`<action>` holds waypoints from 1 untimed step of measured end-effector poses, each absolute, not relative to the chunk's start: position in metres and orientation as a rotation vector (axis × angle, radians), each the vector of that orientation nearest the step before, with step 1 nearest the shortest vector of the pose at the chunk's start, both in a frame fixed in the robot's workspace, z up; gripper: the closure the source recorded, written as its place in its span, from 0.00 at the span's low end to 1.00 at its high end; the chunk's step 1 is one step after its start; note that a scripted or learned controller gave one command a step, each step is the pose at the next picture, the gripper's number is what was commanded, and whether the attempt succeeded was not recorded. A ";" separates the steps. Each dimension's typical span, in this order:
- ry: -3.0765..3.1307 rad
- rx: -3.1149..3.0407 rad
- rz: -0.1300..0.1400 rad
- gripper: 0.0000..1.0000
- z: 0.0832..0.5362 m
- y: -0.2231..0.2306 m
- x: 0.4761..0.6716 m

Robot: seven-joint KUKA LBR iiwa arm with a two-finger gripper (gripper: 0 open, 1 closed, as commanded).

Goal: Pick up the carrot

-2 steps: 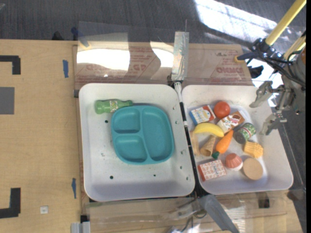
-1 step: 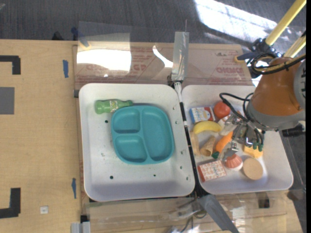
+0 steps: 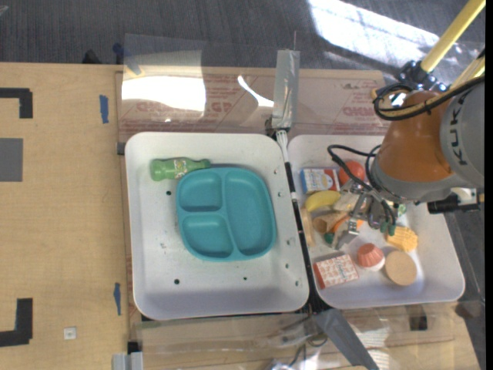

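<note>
We hover the gripper, grip state unclear, over the right bin; drop squarely onto the carrot.

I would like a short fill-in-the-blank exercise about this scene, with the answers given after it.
1. The teal divided plate lies in the ____ bin.
2. The green bottle lies beside the plate, touching its upper ____ corner.
3. The gripper hangs over the ____ bin.
4. The plate has ____ compartments.

Answers: left; left; right; three
</note>
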State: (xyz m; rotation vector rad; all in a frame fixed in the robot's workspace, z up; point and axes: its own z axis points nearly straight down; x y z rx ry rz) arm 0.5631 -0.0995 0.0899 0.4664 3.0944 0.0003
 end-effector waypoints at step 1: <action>3.101 0.430 -0.002 0.00 0.090 -0.096 0.582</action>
